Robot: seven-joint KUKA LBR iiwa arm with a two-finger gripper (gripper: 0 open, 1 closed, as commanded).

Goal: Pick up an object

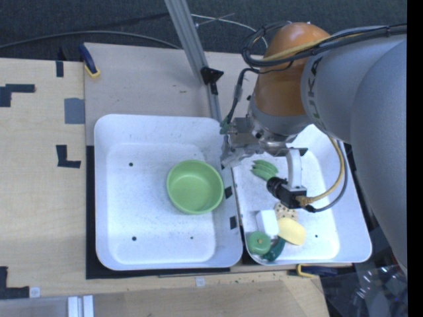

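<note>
My gripper (232, 156) hangs low over the near-left part of the right bin (330, 243), close to the wall between the two bins. Just to its right a green leafy-looking object (264, 169) lies on the bin floor, partly under the wrist. Toward the front of that bin, a yellow object (291, 231), a white block (268, 220), a round green piece (258, 243) and a teal piece (275, 247) are bunched together. A light green bowl (194, 186) stands upright in the left bin (119, 177). I see nothing between the fingers.
The grey arm and its orange band (291, 51) cover the back and right of the right bin. A slanted metal pole (188, 35) rises behind the left bin. A black fitting with cables (285, 191) juts from the wrist over the right bin.
</note>
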